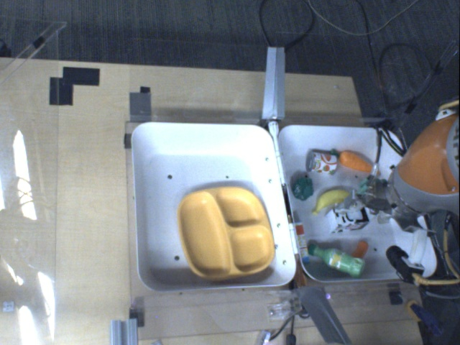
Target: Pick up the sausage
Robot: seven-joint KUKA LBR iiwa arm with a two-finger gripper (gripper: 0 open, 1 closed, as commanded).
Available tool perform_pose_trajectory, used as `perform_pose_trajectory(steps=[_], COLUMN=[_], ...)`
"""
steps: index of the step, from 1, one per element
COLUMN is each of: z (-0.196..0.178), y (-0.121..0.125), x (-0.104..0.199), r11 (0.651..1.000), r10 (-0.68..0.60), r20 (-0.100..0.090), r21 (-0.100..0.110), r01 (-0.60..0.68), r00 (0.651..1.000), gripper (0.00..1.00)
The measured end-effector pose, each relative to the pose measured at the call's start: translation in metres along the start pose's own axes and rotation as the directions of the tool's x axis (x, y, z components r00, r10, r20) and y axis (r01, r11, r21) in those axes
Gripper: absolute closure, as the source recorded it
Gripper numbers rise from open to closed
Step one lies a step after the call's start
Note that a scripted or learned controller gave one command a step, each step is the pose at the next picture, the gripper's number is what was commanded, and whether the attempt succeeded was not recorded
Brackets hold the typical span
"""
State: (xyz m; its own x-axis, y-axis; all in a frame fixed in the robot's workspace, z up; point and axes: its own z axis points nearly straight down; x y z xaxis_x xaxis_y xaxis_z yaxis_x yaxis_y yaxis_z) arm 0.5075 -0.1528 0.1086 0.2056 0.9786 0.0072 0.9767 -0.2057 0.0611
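In the right bin (pixel 291 149), a small red-orange piece that looks like the sausage (pixel 361 248) lies near the front wall, just right of a green bottle (pixel 336 259). My gripper (pixel 351 217) hangs low over the bin's middle, a little behind the sausage and just right of a yellow banana (pixel 330 199). The arm's orange band (pixel 431 165) sits over the bin's right side and hides that part of it.
A can (pixel 323 162) and an orange carrot (pixel 356 162) lie at the back of the right bin. A dark green item (pixel 302 187) rests by the left wall. The left bin (pixel 154 192) holds a yellow compartment tray (pixel 225 230).
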Motion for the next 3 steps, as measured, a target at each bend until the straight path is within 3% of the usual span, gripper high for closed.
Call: perform_pose_trajectory(steps=[1,2,3], z=[0.0,0.0,0.017], y=[-0.001,0.0,0.048], x=[0.003,-0.002,0.048], r11=[0.999,1.0,0.996], r10=[0.038,0.008,-0.084], r20=[0.005,-0.003,0.004], r21=[-0.001,0.003,0.036], r01=[-0.038,-0.008,0.084], r00=[0.999,1.0,0.996], gripper=[0.0,0.0,0.0])
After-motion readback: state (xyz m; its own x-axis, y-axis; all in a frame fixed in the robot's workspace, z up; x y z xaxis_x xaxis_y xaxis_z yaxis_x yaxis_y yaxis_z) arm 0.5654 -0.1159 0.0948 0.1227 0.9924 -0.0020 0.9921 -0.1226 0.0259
